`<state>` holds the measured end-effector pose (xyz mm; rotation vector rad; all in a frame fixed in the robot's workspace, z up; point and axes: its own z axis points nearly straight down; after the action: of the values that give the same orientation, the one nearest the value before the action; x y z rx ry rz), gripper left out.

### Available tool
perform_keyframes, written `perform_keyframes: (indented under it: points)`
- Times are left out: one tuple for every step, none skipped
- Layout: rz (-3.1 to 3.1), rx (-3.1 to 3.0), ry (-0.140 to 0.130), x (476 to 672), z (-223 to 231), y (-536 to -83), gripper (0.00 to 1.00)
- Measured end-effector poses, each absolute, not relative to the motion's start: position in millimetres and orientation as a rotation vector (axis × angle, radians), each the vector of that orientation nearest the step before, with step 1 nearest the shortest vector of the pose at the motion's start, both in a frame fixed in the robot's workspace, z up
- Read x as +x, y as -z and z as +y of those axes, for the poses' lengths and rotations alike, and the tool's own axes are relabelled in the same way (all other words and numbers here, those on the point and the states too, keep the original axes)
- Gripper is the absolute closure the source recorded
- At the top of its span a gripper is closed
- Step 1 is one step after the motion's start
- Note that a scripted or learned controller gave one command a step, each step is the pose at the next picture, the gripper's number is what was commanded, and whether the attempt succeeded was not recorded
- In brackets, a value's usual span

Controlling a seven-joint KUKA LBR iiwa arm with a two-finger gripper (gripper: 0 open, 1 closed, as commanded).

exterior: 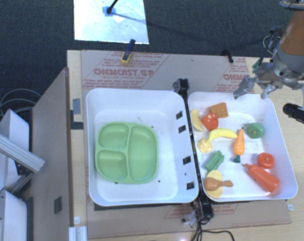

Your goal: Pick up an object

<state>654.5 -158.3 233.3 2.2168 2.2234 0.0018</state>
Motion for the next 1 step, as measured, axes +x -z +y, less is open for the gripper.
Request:
perform_keyframes:
  points:
    - [2.217, 2.214, -0.007, 627.9, -131.3, -98.6, 0.00]
